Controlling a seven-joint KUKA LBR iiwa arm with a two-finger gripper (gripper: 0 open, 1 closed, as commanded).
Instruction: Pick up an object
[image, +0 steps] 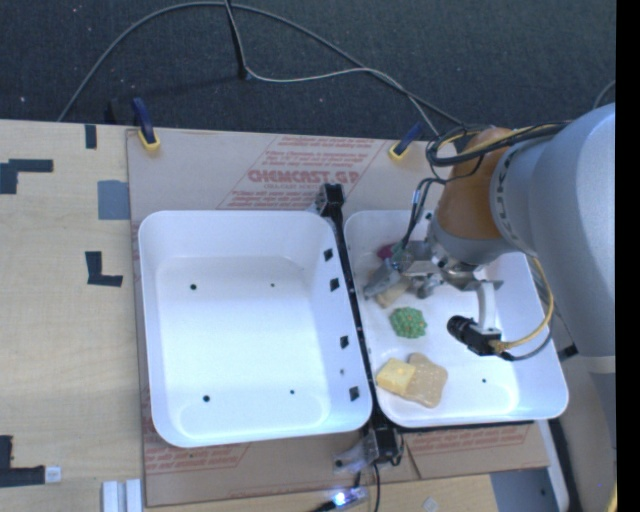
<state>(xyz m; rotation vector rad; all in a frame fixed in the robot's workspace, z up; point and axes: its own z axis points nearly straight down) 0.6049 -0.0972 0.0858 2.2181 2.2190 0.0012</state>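
Note:
In the right bin (520, 395), my gripper (402, 289) hangs low near the bin's left wall. It is open, with no object seen between its fingers. A green lumpy object (408, 322) lies just below the gripper, apart from it. Nearer the front lie a yellow block (396, 376) and a tan piece (427, 381), touching each other. A small beige object (388, 296) sits by the left fingertip. A dark reddish item (386, 252) lies behind the gripper, partly hidden by it.
The left bin (160, 250) stands beside the right one, and a black divider (345, 290) with clips runs between them. Both bins rest on a cardboard sheet (290, 170). A black cable connector (470, 333) hangs off the wrist over the right bin.

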